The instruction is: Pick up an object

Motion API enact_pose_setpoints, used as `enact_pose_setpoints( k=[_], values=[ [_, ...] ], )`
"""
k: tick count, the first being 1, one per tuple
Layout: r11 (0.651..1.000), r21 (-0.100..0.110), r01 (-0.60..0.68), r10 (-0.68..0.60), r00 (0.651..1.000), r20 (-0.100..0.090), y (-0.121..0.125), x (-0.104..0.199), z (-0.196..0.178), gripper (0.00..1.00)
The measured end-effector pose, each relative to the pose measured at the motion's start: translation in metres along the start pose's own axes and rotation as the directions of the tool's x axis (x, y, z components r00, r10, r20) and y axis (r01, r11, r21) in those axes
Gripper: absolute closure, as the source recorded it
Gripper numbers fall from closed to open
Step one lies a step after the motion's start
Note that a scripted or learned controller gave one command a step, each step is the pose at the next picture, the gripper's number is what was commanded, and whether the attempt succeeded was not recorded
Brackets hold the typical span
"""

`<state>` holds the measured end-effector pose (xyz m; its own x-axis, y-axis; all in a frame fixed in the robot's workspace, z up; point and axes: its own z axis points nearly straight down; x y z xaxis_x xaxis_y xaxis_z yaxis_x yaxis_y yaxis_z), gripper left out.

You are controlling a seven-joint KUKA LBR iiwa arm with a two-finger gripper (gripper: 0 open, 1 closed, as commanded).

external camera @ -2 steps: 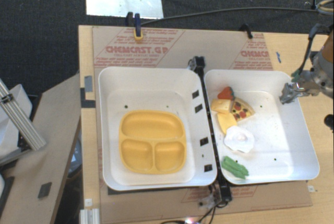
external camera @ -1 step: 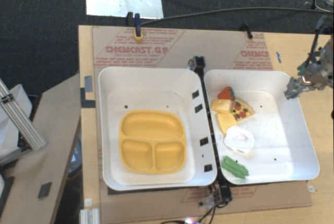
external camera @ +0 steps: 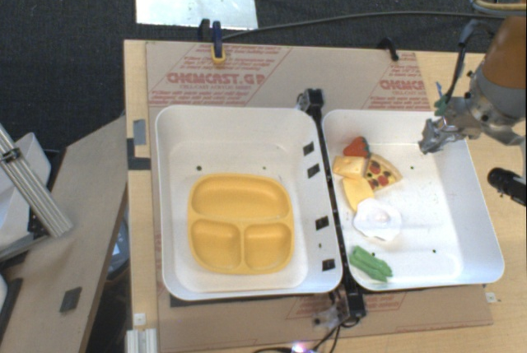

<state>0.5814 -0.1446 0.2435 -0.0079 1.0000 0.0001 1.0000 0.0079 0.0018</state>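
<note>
Glossy plastic bins point(external camera: 247, 125) (tray point(external camera: 241, 221) matt)

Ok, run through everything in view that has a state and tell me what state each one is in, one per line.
Yellow plastic divided plate: upright, flat in the left white bin, nothing in its compartments.
Pizza slice toy: lying flat in the right white bin, topping side up.
Green pea pod toy: lying on the bin floor near the front edge.
White fried egg toy: lying flat.
Pincer: above the right bin's far edge, holding nothing visible.

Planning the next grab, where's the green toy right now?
The green toy lies in the right bin's near left corner, just below the white fried egg.
</note>
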Motion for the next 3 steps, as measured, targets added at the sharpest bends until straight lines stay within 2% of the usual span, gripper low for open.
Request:
enact_pose_setpoints(
  k=[2, 3],
  values=[
    [1.0, 0.001, 0.003, -0.003, 1.0, -0.002, 0.014, 0.118, 0.018, 1.0],
    [1.0, 0.0, 0.002, -0.002, 1.0, -0.002, 0.015, 0.17, 0.008, 1.0]
  ],
)
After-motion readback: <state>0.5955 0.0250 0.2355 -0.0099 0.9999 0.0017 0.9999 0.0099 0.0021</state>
